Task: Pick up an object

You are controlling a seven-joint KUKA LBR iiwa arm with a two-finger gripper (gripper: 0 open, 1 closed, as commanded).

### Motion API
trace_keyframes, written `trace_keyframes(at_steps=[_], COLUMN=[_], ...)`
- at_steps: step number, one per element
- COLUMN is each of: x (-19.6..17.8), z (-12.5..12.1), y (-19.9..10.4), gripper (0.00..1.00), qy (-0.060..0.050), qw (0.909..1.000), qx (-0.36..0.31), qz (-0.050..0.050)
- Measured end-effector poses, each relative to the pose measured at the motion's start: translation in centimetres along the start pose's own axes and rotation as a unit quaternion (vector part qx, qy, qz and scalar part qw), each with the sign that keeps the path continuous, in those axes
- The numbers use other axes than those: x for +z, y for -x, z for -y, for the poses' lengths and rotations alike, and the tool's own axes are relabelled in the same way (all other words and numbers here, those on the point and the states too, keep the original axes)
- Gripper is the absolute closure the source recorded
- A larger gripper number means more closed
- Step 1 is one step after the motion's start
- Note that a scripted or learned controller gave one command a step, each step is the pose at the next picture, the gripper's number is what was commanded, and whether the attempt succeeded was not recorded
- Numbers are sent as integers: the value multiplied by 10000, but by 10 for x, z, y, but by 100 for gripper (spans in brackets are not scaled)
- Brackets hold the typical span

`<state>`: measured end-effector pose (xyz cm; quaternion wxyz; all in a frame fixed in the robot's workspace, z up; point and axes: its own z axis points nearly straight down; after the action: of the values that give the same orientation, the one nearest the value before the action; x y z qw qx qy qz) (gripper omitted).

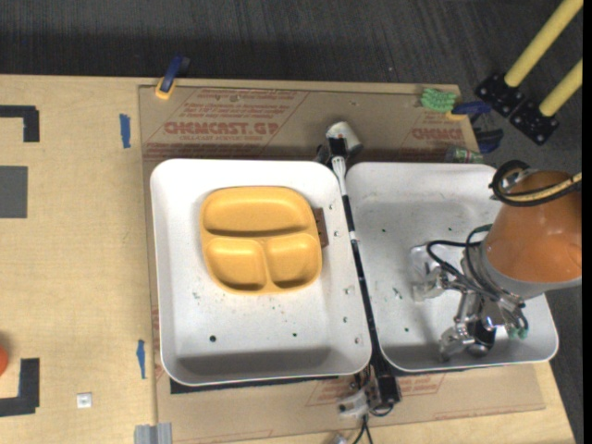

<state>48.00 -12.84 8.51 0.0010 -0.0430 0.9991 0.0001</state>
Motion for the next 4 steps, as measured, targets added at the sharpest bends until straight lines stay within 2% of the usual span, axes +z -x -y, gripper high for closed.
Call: trace_keyframes(at_steps=[1,2,3,4], x=[-56,-27,-8,-9], z=[-16,22,22,22], y=[62,113,187,187], gripper=[0,0,0,0], qy=[0,0,-2,-1], qw=[9860,9804,9179,9179], qx=[-1670,-1969,-3967,-3968], qz=[24,21,28,25])
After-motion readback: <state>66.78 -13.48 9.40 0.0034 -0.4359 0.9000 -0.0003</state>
